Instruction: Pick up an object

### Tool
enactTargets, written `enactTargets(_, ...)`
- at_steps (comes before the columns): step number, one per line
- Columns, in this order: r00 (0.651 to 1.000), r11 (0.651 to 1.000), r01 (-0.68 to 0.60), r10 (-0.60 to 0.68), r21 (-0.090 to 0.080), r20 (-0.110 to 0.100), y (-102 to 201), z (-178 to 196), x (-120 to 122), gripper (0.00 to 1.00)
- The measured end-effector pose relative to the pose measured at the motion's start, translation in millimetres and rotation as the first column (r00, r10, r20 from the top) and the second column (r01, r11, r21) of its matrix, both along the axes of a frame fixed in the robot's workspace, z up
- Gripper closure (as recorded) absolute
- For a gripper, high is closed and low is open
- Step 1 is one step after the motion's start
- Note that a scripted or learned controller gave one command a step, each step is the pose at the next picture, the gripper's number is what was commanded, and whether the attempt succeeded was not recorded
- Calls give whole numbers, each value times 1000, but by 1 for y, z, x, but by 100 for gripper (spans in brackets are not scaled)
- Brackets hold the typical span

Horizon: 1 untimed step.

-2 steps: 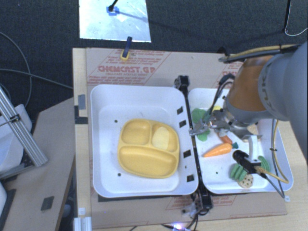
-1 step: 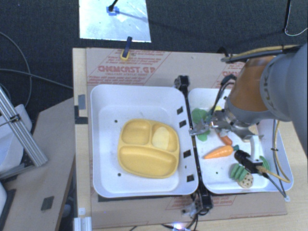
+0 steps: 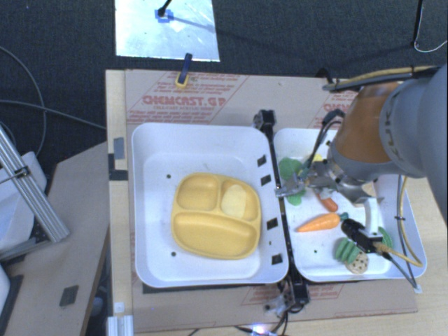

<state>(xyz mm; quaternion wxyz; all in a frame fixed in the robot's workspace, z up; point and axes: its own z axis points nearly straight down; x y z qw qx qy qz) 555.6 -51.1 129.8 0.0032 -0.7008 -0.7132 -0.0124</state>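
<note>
Two bins (image 3: 150, 187) on worktop (image 3: 210, 93); left one holds yellow divided tray (image 3: 213, 215), right one small toys. We judge risk: toys crowded, so claw (image 3: 297, 185) may nudge one aside or close on bin wall by centre divider. Claw sits low at right bin's left edge; whether open or closed, we cannot tell. Green toy (image 3: 289, 168) touches or lies just beside claw; orange carrot (image 3: 318, 223) just nearer and right; green cookie piece (image 3: 350, 254) farther right, near edge.
</note>
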Motion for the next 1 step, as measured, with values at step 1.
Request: enactTargets(1,1000,1000,-2,2,0,3,-1,-1,0,0)
